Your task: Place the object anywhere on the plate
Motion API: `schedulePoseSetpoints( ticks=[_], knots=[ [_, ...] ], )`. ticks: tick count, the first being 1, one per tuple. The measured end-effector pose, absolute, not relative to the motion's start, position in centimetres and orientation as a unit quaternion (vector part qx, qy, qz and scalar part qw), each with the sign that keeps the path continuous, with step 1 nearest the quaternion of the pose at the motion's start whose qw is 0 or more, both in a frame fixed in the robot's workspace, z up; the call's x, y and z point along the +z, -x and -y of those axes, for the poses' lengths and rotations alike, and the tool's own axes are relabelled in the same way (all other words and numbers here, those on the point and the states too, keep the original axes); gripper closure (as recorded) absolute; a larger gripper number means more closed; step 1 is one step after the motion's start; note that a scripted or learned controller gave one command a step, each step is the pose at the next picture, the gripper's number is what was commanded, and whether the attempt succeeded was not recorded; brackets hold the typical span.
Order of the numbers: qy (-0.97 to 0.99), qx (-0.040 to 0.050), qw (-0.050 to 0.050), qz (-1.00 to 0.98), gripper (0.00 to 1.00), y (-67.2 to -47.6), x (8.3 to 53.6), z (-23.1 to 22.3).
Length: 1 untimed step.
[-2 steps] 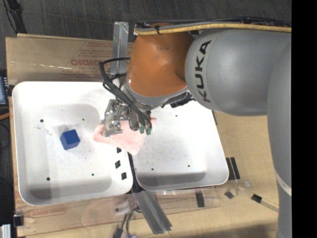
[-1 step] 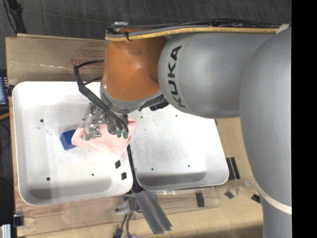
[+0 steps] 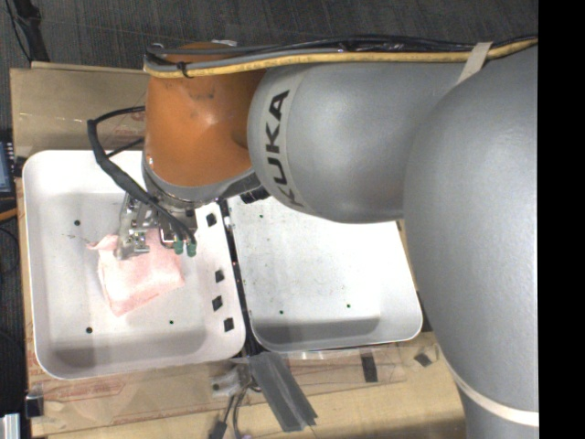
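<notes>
**Tool hanging over the pink piece in the left bin**

I am looking down on the metal two-finger tool (image 3: 151,230) under the arm's orange band, and it is sitting over the upper edge of a pale pink, flat, crumpled-looking soft piece (image 3: 137,280), cloth or thin plastic by its look. That piece is lying directly beneath and just below the tool on the floor of the left shallow white bin (image 3: 55,337), with one pink corner poking out to the tool's left. I cannot tell whether the tool is open or closed; the wrist is hiding too much of it, and I am not seeing the piece held.

I am judging the piece to be light and limp: it is likely going to sag, fold and drag rather than lift as one stiff body. A pinch on a raised wrinkle or a bunched edge looks better to me than a press on the flat middle, where there is little to catch. The surface may be slick, so a shallow nip could slip off.

The second white bin (image 3: 320,318) is lying to the tool's right. I am not making out a plate with any certainty.
</notes>
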State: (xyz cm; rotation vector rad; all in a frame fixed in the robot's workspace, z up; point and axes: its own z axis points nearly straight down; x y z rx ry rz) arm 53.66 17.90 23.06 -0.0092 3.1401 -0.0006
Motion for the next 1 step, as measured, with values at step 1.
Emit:
schedulePoseSetpoints(
  ticks=[1],
  knots=[
    [0.003, -0.0002, 0.001, -1.0, 0.0, -53.67, 23.06, -17.88]
  ],
)
